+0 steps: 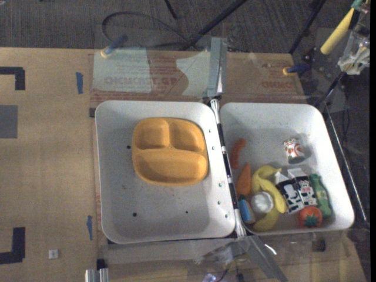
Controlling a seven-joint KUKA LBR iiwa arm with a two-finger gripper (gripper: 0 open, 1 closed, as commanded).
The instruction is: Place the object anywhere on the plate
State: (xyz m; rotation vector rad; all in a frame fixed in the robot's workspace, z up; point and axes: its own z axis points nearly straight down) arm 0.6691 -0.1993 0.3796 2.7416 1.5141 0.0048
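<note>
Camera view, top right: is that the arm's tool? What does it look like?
Too blurred to be sure. A pale grey-white blocky piece sits at the edge, a yellow rod slanting beside it, thin dark struts below.

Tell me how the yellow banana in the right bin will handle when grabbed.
The banana looks like smooth toy plastic, so probably light and a bit slippery. Its curve may let it pivot. A carton and a carrot crowd it, so neighbours could shift.

Desk [47, 175]: light brown board, black corner marks, blue tape strips. Floor [70, 10]: dark grey carpet, apparently; black cable [126, 22] looped, black stand legs [235, 4] crossing above.
</note>
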